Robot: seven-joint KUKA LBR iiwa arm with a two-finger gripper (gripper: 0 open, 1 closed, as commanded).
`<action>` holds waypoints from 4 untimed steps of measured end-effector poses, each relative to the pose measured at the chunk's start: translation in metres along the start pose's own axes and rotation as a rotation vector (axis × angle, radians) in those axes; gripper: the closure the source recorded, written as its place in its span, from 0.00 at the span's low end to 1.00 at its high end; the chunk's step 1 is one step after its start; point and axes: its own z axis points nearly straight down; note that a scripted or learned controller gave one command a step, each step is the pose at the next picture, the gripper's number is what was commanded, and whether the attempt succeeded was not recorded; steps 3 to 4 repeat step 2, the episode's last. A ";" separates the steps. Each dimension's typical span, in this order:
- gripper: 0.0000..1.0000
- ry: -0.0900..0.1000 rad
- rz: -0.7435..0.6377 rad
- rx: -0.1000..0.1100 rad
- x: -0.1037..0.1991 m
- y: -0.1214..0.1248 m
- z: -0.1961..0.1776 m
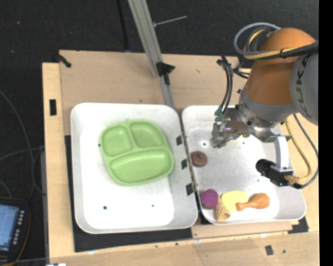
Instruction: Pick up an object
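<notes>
In the right bin (238,173) a small brown round object (198,159) lies near the left wall. A purple ball (209,198), a yellow piece (232,200) and an orange pear-shaped toy (254,202) sit along the front edge. My gripper (219,139) hangs over the bin's back left part, up and right of the brown object, with nothing visible between its fingers.
The left bin (130,215) bears a green divided plate (137,152). A slanted metal pole (147,35) rises behind the bins. A black fitting with cables (273,172) hangs at the arm's right side over the right bin.
</notes>
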 end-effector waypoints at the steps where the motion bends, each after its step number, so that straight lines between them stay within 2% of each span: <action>1: 1.00 0.000 -0.001 0.000 0.060 0.016 0.006; 2: 1.00 -0.001 0.000 0.001 0.113 0.024 0.022; 4: 1.00 -0.001 0.000 0.001 0.113 0.024 0.022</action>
